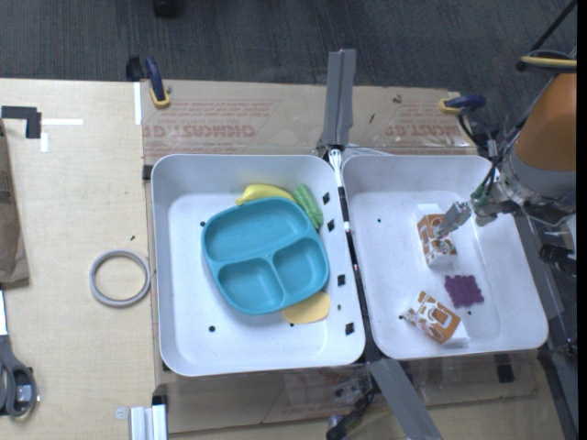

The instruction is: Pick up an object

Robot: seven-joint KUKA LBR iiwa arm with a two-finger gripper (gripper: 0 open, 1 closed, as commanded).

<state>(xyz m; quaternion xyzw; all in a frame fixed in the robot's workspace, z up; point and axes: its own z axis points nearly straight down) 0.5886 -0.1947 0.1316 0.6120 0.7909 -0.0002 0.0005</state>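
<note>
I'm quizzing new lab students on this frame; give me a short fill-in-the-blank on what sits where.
1. The blue divided tray lies in the ____ bin.
2. The purple object lies in the ____ bin.
3. The gripper is over the ____ bin.
4. The roll of tape lies on the bench, ____ of both bins.

Missing words: left; right; right; left

Dark grey carpet floor (pixel 275 16) beyond pale wooden bench (pixel 73 209); cardboard sheet (pixel 238 117) taped across bench top.

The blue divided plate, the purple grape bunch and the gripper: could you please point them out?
blue divided plate (pixel 266 255), camera view, central ridge.
purple grape bunch (pixel 464 291), camera view, middle of cluster.
gripper (pixel 447 230), camera view, between fingertips.
</note>
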